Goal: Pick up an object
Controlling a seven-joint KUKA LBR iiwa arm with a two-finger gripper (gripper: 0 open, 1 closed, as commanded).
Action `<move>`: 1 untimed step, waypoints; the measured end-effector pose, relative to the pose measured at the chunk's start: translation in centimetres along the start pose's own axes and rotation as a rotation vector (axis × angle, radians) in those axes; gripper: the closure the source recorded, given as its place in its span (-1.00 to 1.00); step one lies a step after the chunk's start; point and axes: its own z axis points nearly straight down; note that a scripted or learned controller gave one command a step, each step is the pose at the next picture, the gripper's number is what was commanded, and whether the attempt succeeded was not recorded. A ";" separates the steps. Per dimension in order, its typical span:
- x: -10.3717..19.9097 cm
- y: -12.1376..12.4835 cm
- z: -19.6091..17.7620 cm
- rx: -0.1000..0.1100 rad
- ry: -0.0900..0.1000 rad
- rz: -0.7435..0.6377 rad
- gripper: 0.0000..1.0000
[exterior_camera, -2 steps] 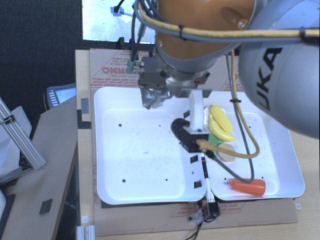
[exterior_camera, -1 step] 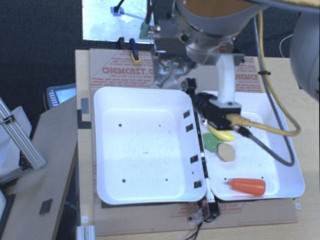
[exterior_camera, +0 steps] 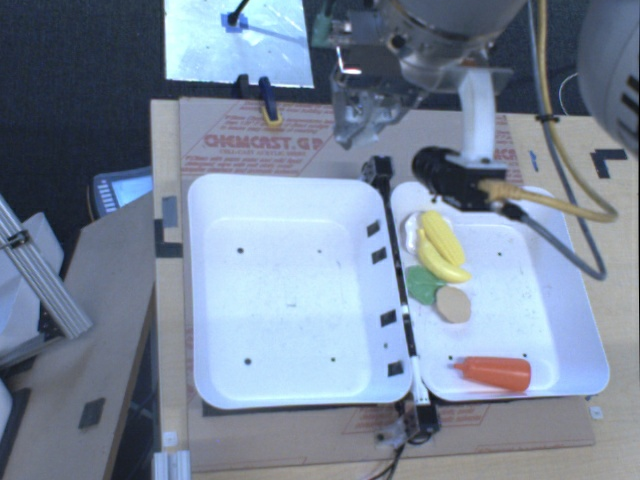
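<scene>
Lying at 12 o'clock in the right white bin (exterior_camera: pixel 560 298), the yellow plastic banana (exterior_camera: pixel 441 247) suits a crosswise grip. End effector (exterior_camera: pixel 362 123) hangs beyond the bins at 11 o'clock; its opening cannot be judged.

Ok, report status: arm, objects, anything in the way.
Gripper up behind the bins, nothing seen held. Banana, green piece, tan disc, orange carrot lie in right bin. Banana, green piece and disc clustered close.

A dark blue carpeted floor (exterior_camera: pixel 80 58) surrounds the pale wooden bench (exterior_camera: pixel 120 298). A shiny metal sheet (exterior_camera: pixel 235 28) lies on the floor beyond it, catching light; an aluminium rail (exterior_camera: pixel 40 273) leans at the left
</scene>
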 end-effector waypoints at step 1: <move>3.1 -1.1 19.6 0.018 -0.006 -0.006 1.00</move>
